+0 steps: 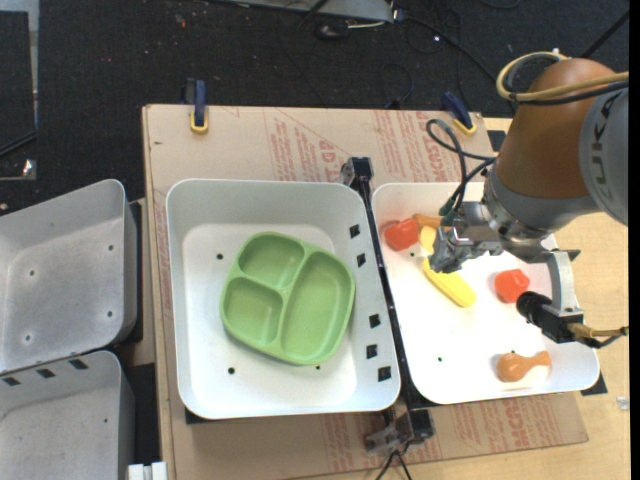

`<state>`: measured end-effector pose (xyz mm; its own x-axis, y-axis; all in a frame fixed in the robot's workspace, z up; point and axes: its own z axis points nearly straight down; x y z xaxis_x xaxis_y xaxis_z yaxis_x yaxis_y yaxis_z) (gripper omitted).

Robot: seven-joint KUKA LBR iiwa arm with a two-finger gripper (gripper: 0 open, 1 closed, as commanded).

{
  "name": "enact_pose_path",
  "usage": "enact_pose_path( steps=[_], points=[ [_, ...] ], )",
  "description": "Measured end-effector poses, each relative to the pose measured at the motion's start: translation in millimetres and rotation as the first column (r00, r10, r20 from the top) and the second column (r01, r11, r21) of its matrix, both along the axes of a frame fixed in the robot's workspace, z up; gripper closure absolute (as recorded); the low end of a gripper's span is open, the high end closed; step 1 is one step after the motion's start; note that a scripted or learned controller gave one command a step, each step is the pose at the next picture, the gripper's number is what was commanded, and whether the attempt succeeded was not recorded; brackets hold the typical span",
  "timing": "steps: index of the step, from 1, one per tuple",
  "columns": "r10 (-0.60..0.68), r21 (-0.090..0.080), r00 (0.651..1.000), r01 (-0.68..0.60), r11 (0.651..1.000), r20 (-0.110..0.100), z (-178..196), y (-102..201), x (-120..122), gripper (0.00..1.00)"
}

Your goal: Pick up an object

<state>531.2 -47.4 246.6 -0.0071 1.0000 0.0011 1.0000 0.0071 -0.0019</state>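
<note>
My claw [447, 258] low over right bin [470, 368], at yellow corn [450, 286]; grip state unclear. Reach step; next: clamp, lift.

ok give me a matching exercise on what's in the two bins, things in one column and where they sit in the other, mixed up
Things:
1. green divided plate
2. yellow banana-like piece
3. orange drumstick-shaped toy
4. red piece by the divider

Places:
A. near right corner of the right bin
B. far left corner of the right bin
C. middle of the left bin
D. right bin, just below the end effector

Pairs: 1-C, 2-D, 3-A, 4-B
</note>
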Motion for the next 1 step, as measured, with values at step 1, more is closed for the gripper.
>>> enact_pose_path(
  steps=[1],
  points=[
    [0.002,0.0,1.0,-0.002,1.0,0.002,5.2,53.2,9.8,1.0]
  ],
)
